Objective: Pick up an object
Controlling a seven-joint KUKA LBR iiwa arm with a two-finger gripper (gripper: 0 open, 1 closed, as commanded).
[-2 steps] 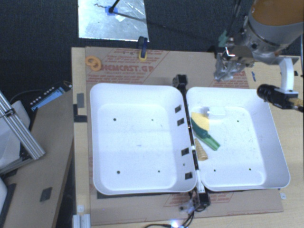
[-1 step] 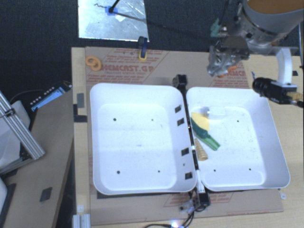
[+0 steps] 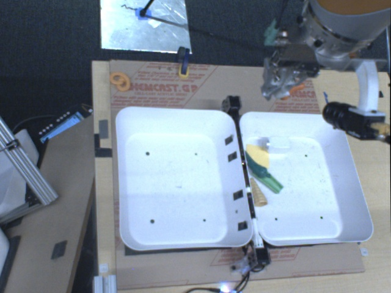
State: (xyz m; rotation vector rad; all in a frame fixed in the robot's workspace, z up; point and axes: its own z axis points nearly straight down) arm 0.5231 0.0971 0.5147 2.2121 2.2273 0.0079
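In the right bin [image 3: 342, 182], close to its left wall, lie a yellow piece [image 3: 258, 157], a green brush-like object [image 3: 266, 178] below it, a tan ridged piece [image 3: 259, 194] lower still, and a clear, pale item [image 3: 276, 144] above them. My gripper [image 3: 282, 85] hangs high over the bench beyond the right bin's far edge, well apart from all the objects. Nothing shows in it.
The left bin [image 3: 177, 176] sits beside the right one, joined by black clips [image 3: 235, 157] along the divider. A yellow clamp [image 3: 183, 63] and an orange ring [image 3: 120, 81] rest on the cardboard at the back. A black camera mount [image 3: 351, 119] juts in at the right.
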